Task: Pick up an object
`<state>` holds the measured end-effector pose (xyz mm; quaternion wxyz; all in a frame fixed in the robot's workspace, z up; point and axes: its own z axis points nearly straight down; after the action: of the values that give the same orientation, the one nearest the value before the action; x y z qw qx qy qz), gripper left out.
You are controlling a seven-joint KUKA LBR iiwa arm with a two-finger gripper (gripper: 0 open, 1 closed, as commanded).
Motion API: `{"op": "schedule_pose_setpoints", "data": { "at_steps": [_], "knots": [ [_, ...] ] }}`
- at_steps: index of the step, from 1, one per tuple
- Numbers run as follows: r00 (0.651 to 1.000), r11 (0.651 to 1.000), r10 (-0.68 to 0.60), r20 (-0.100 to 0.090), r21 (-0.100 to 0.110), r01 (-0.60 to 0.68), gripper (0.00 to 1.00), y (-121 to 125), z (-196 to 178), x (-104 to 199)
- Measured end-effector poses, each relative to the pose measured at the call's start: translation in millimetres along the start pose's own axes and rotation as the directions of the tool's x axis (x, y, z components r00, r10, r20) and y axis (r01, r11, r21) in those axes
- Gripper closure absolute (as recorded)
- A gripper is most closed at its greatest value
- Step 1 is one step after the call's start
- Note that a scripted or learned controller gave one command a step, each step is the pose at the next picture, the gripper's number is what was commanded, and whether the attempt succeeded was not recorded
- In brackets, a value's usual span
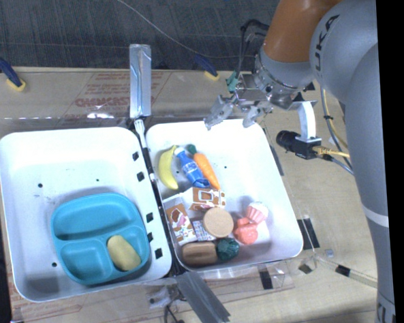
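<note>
My gripper (pixel 234 114) hangs over the back rim of the right bin (pixel 275 180), fingers spread open with nothing between them. Below it in that bin lie a yellow banana (pixel 166 168), a blue bottle (pixel 188 168) and an orange carrot (pixel 206 169) side by side. Nearer the front are small printed cartons (pixel 205 197), a tan round disc (pixel 218 222), a pink and red toy (pixel 250 224), a brown bread piece (pixel 198 253) and a dark green item (pixel 228 248).
The left bin (pixel 24 161) holds a blue divided tray (pixel 90 226) with a yellow potato-like piece (pixel 123 252) in its front right compartment. A metal bar (pixel 139 79) stands up between the bins at the back. Cables and a black fitting (pixel 298 145) sit right of the right bin.
</note>
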<state>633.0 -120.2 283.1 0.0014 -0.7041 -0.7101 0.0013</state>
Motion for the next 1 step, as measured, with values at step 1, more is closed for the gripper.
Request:
{"op": "schedule_pose_setpoints", "data": {
  "at_steps": [1],
  "knots": [
    [0.996,0.996,-0.087,-0.002,0.008,0.087,0.0,-82.9,92.8,9.3]
  ]
}}
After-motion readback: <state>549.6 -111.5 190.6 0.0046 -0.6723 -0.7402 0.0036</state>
